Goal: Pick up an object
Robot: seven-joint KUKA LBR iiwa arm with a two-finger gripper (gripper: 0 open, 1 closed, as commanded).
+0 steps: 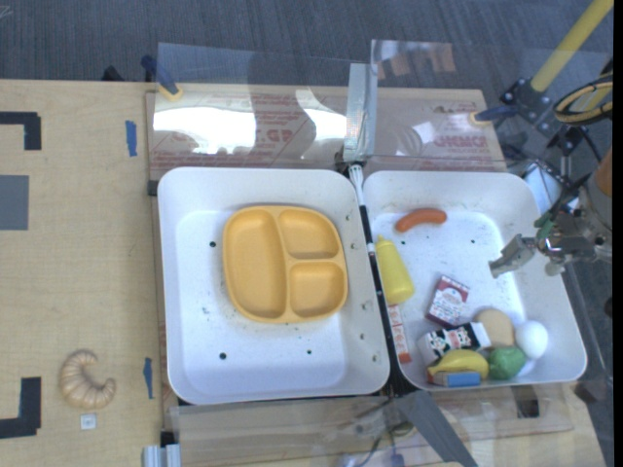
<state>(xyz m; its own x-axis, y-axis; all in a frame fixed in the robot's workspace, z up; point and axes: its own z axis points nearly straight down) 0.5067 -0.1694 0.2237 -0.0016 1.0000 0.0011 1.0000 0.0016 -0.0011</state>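
The gripper (513, 257) sits at the right of the frame, over the right edge of the right bin (506, 195), and nothing shows between its fingers; whether they are spread or pressed together I cannot tell. In that bin a sausage (421, 220) lies near the top, a yellow bottle (394, 269) runs along the left wall, and a small red and white carton (448, 302) lies near the middle. At the bin's lower edge sit a black and white carton (454, 340), a banana (458, 363), a tan rounded item (494, 326), a green item (506, 361) and a white egg (531, 339), packed close together. The left bin (190, 290) holds a yellow 3-compartment plate (284, 263). A croissant (86, 377) lies on the bench (68, 261) at lower left
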